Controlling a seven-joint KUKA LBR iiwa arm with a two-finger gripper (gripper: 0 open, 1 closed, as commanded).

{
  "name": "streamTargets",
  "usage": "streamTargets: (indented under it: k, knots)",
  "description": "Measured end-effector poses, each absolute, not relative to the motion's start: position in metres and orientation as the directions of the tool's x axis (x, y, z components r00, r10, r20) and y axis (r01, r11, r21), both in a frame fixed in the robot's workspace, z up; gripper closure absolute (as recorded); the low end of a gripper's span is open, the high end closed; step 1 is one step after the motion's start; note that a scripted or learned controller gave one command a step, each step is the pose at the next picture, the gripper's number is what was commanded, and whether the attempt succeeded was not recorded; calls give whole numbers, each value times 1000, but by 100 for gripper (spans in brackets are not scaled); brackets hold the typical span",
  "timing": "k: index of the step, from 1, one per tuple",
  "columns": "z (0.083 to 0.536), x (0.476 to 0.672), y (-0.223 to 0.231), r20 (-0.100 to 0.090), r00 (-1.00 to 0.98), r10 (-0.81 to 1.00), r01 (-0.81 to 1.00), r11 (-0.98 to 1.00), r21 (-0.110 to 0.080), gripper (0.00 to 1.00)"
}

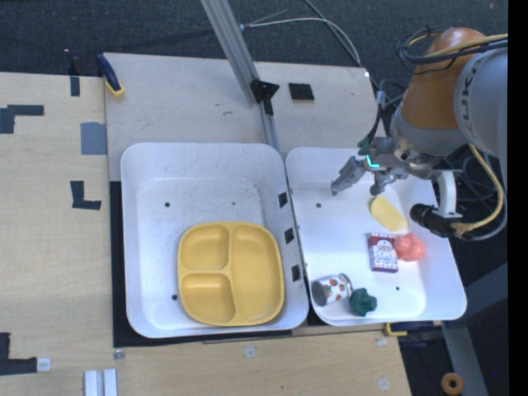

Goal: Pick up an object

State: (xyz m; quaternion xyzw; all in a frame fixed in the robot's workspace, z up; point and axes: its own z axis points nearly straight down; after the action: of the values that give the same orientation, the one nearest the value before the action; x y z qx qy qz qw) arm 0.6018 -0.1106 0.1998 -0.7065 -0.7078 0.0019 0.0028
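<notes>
Right bin (pixel 330 221) — pale yellow object (pixel 388 214) just below the open-fingered hand (pixel 361 184).

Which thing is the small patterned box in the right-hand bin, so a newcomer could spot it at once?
Look in the right bin, the one without the yellow tray. Near its right side, below the pale yellow oval piece, lies the small box. It touches a pink lump on its right, and it alone is flat, rectangular, red and white.

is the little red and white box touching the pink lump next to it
Touching. In the camera view the small red and white box and the pink rounded lump meet edge to edge, no white bin floor between.
</notes>
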Motion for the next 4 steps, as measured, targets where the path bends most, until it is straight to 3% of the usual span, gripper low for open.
streamTargets:
  k: [1,4]
  knots:
    - [202,603,-111,1,-2,1000,1000,2,-2,0]
    - [84,608,-106,-2,-2,1000,1000,2,-1,0]
